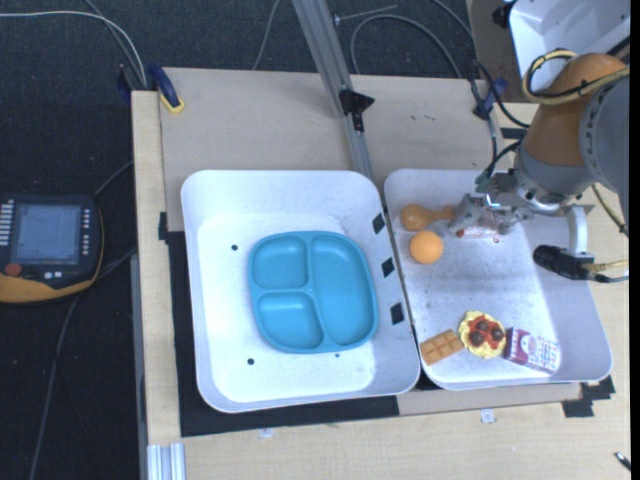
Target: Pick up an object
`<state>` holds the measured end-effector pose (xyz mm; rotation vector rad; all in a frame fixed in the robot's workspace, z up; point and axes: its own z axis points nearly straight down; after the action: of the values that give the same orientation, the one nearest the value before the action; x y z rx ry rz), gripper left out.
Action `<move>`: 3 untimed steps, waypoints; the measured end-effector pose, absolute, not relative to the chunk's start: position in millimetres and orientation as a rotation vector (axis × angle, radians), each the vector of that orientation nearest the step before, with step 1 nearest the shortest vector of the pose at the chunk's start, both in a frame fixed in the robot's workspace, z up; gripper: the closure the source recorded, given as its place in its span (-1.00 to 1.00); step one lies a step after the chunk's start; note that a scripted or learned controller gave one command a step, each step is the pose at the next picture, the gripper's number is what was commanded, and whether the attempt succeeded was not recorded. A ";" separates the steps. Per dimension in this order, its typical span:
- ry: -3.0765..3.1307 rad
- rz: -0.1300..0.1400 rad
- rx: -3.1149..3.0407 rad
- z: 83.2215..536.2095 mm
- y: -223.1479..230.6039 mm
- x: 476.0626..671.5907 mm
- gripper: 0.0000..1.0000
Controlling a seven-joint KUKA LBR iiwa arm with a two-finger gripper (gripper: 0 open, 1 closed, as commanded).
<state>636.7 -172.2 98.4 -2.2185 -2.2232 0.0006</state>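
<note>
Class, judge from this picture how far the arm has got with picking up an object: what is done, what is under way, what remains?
Done: the end effector is over the right bin, near its far end. Under way: it hovers close to the orange ball and the tan pear-shaped toy, with nothing visibly held. Left: grasping and lifting. The cracker, tart and carton lie untouched at the near end; the blue plate sits in the left bin.

1. Grey arm with orange band (575,118): cut off by the right and top edges; its base is out of frame.
2. Two-finger gripper (487,218): fingers small and blurred; whether anything sits between them cannot be told.
3. Small dark-red printed packet (530,349): print too small to read.
4. Slanted grey metal pole (322,43): upper end cut off by the top edge.
5. Handheld control pendant with screen (48,246): left part cropped; the display is illegible.
</note>
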 end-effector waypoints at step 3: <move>-2.228 -0.007 -2.225 225.8 -168.0 653.2 1.00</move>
<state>653.2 -168.0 225.8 -2.2245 -2.2282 -0.0066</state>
